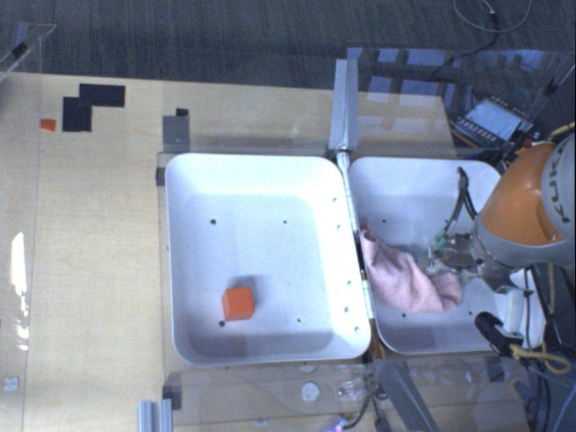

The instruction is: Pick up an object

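Arm reaches in from the right, orange band above the wrist, with the gripper (pixel 443 261) low over the right bin (pixel 405 187), at the right edge of a pink cloth (pixel 405 282). Cannot tell whether the gripper is parted or closed, or whether it has any cloth in it; the wrist blocks the view.

Cloth lies crumpled in the lower half of the right bin, its left side against the wall shared with the left bin (pixel 270 187). Judged soft, limp and light: it should drape and stretch when lifted, not come up as one piece. A raised fold or bunched ridge looks the best place to pinch; flat single layers would likely slip.

Left bin holds a small orange block (pixel 238 303) near its lower left. Looks rigid, flat-sided, light; opposite faces would suit a grasp.

Bins: smooth white, shallow, rounded corners. Counter (pixel 90 268): pale wood.
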### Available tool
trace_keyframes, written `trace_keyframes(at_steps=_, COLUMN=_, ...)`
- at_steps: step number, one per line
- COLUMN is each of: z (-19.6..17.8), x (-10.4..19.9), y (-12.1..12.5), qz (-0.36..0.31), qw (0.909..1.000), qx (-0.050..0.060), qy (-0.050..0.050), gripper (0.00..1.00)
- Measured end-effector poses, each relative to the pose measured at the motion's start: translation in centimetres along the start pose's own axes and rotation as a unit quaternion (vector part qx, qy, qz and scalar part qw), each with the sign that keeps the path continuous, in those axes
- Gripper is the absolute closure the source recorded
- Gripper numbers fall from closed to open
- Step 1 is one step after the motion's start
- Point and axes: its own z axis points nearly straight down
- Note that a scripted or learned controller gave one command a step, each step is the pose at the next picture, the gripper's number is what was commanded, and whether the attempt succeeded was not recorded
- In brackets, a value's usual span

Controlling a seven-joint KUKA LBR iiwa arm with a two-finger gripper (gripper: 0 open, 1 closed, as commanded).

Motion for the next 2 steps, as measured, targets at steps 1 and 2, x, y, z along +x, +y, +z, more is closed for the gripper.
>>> trace_keyframes(at_steps=1, z=-1.32, x=0.04, y=0.40, qz=-0.001, qw=1.0000, qx=-0.005, qy=-0.001, gripper=1.00)
trace_keyframes(at_steps=2, z=-1.32, x=0.01, y=0.39, qz=-0.001, qw=1.0000, qx=-0.005, qy=-0.001, gripper=0.00)
